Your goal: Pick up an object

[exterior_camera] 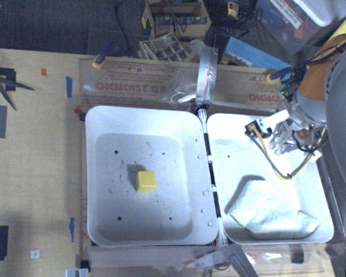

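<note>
While the gripper (280, 138) hangs over the right bin (326, 189) w/ grip state not readable, the yellow block (146, 181) lies mid left bin (104, 125), so it should be approached straight down, centred, jaws spread.

The desk (33, 156) carries two shallow white bins side by side. The left bin (104, 125) contains one small yellow block (146, 181), resting on the bin floor near its centre. The right bin (231, 132) contains a crumpled white cloth (270, 209), lying in the near half. The gripper (283, 141) is positioned above the far right part of the right bin, well apart from the cloth. Yellow cable loops below the gripper.
</note>
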Available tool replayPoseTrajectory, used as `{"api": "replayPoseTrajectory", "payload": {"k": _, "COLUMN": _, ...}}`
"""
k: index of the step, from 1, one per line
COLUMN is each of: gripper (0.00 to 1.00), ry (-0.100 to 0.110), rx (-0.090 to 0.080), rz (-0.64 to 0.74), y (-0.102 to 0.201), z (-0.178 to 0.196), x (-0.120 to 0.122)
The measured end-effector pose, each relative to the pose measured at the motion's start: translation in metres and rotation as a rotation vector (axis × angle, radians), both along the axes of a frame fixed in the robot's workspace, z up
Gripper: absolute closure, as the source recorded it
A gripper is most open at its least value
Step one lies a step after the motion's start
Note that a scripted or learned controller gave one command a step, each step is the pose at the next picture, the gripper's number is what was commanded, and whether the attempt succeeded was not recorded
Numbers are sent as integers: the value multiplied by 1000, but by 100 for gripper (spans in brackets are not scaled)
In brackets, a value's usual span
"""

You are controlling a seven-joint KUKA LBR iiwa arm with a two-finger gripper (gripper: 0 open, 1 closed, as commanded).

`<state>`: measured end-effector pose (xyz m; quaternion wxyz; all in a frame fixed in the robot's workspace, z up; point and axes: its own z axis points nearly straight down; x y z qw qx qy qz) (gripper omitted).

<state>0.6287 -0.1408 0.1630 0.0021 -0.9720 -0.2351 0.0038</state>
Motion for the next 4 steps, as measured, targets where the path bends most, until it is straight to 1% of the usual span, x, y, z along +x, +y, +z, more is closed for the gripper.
{"api": "replayPoseTrajectory", "payload": {"k": 1, "gripper": 100, "ry": -3, "rx": -3, "rz": -232, "y": -20, "z": -24, "x": 23}}
{"api": "replayPoseTrajectory", "payload": {"k": 2, "gripper": 100, "ry": -3, "rx": -3, "rz": -269, "y": -24, "z": 2, "x": 12}}
{"api": "replayPoseTrajectory", "payload": {"k": 3, "gripper": 100, "ry": -5, "rx": -3, "rz": -271, "y": -63, "z": 29, "x": 21}}
{"api": "replayPoseTrajectory", "payload": {"k": 4, "gripper": 100, "ry": -6, "rx": -4, "rz": -218, "y": -66, "z": 57, "x": 16}}
